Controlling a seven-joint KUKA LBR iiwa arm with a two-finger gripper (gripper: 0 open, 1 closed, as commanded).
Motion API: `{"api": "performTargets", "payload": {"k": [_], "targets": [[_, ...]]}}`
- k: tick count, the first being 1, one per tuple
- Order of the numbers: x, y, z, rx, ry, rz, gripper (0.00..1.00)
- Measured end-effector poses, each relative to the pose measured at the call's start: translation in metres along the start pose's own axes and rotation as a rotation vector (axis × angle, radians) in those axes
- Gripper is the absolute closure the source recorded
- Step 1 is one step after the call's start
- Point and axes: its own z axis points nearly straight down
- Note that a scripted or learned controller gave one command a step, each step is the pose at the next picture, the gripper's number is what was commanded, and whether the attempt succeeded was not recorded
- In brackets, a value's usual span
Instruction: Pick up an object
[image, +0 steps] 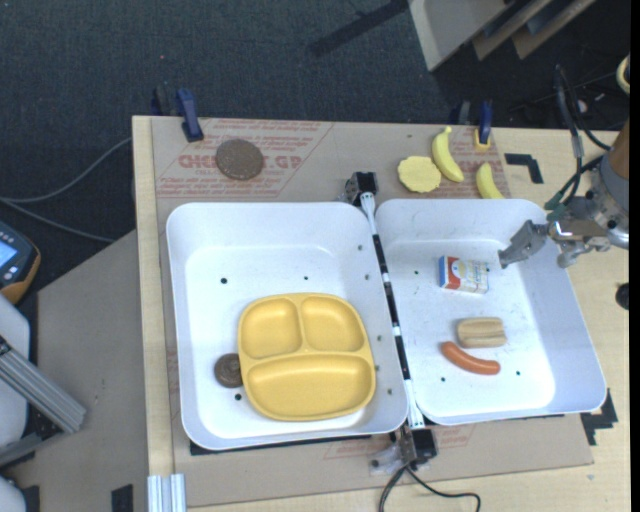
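In the right bin (560, 385) lie a small white carton with red and blue print (462, 274), a tan bread-like block (480, 332) and a red-orange sausage (470, 359). My gripper (540, 250) hangs over the bin's upper right part, to the right of the carton and apart from it. Its fingers are spread open with nothing between them. The arm comes in from the right edge.
The left bin (200, 250) holds a yellow divided plate (305, 355) and a brown round piece (229, 370) beside it. On the bench behind the bins lie a brown disc (239, 158), a yellow round piece (420, 173) and two bananas (447, 155).
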Motion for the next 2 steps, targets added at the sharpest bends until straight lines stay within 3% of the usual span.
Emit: {"api": "performTargets", "payload": {"k": [1, 2], "targets": [[0.014, -0.024, 0.171, 0.007, 0.002, 0.001, 0.00], [0.012, -0.021, 0.153, -0.003, -0.001, 0.002, 1.00]]}}
